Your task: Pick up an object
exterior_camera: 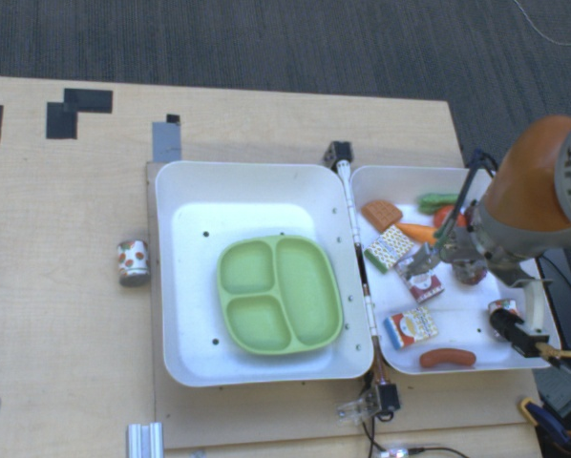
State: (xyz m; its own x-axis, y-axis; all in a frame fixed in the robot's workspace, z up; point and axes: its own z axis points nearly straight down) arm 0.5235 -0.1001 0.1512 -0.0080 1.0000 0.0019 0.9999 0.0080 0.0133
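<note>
My gripper [422, 263] is low in the right bin [476, 346], near its middle, with the grey arm and its orange band coming in from the right. It sits just above a small dark red packet [427, 288] and right beside a checkered packet [391, 248]. Around it lie a brown waffle piece [382, 214], an orange carrot [416, 230], a green vegetable [437, 200], a dark red can [470, 274], a small red and blue box [412, 327] and a red sausage [448, 358]. Nothing is visibly lifted.
The left bin [185, 256] holds a green divided plate [280, 294]. A small patterned can [133, 260] lies on the bench to the left of the bins. The wall between the two bins runs close to the checkered packet.
</note>
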